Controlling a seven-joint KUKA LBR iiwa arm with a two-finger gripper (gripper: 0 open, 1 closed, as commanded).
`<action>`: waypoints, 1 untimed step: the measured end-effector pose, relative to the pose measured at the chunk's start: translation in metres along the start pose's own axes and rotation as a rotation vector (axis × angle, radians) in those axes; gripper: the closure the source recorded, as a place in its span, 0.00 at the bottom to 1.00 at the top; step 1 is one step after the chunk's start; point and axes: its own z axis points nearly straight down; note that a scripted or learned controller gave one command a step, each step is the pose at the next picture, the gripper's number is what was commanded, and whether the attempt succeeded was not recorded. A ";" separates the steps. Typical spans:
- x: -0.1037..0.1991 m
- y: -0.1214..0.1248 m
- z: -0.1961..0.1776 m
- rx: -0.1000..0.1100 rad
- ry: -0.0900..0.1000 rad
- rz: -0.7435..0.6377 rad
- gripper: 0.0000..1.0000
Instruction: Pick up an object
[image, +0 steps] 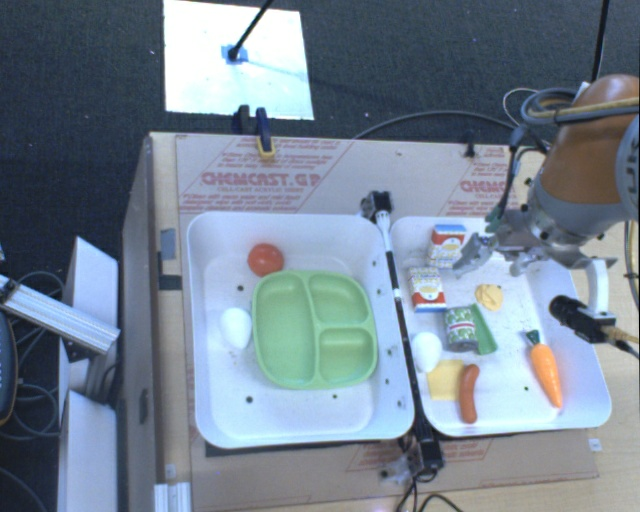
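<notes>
1. Upper carton (447, 242): small, white with a red and yellow face. It stands in the far part of the right bin (512, 405), near the divide between the bins. It is the item nearest the gripper.
2. Gripper (472, 256): hangs over the far half of the right bin, just beside the upper carton on its right. Spread or pressed together: cannot tell. No item is seen in its grasp.
3. Lower carton (427, 288): white with a red mark, just near-side of the upper carton, close to the bin's left wall.
4. Pale yellow disc (489, 296): lies flat, right of the lower carton and apart from it.
5. Green can (461, 326): mid-bin, touching a green wedge (486, 336) on its right.
6. Right egg (427, 350): white, left of the green can, by the bin's left wall.
7. Cheese slice (445, 381): yellow, flat, just near-side of the right egg. A sausage (468, 392) lies along its right edge, lengthwise toward the near rim.
8. Carrot (545, 372): orange with a green top, in the near right part of the bin, well apart from the sausage.
9. Arm (585, 160): grey and orange, enters from the right above the right bin's far corner.
10. Left bin (215, 405): holds a green plate (313, 328) with compartments, lying central. A tomato (265, 258) sits just beyond the plate's far left edge. A left egg (236, 326) rests against the plate's left edge.
11. Bench (330, 185): its top is a sheet with red lettering and carries both bins side by side.
</notes>
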 end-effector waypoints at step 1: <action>-0.057 0.029 0.140 0.000 -0.001 0.002 0.00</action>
